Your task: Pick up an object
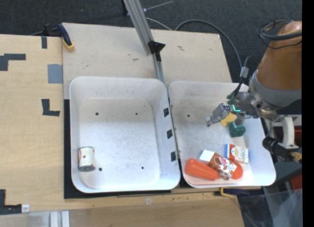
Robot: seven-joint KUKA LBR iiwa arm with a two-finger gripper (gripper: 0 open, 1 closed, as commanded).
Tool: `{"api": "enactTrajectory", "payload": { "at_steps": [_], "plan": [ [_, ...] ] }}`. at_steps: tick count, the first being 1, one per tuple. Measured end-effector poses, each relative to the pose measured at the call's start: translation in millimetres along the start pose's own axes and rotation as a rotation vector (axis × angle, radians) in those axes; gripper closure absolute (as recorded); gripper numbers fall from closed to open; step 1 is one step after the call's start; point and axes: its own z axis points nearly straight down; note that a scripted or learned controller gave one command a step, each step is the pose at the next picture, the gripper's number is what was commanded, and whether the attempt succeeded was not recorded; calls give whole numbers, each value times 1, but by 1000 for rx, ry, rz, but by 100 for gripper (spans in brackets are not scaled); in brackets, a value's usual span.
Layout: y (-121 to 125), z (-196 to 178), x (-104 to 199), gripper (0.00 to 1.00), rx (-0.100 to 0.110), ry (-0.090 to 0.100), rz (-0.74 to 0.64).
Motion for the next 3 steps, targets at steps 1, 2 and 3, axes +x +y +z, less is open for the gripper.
{"api": "enactTrajectory", "payload": {
  "at_steps": [1,2,3],
  "plan": [
    [1,-2,0,0,-4,0,0],
    [-6,56,8,0,2,0,0],
    [-8,117,1,0,4,0,2]
  ]
}}
